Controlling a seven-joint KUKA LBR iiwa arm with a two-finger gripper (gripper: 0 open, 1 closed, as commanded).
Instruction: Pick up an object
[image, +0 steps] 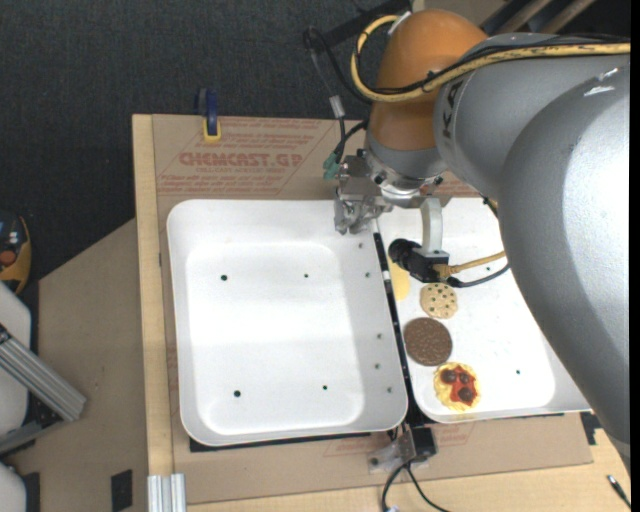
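Note:
My gripper (349, 218) hangs over the far right corner of the left white bin (200, 300), close to the wall between the two bins, with nothing seen held in it. In the right bin (510, 350), along its left side, lie a pale chocolate-chip cookie (438, 300), a dark brown round cookie (428, 341) and a small yellow round piece with red topping (457, 386). A yellow slice (401, 284) sits just beyond the chip cookie, partly under the arm's hardware. All of these lie nearer to the camera and to the right of the gripper.
The big grey arm (560, 150) covers the right bin's far and right parts. The bins rest on a brown board (250, 160) with a blue clamp (210, 112) at its far edge. A cable plug (415, 445) sits at the front between the bins.

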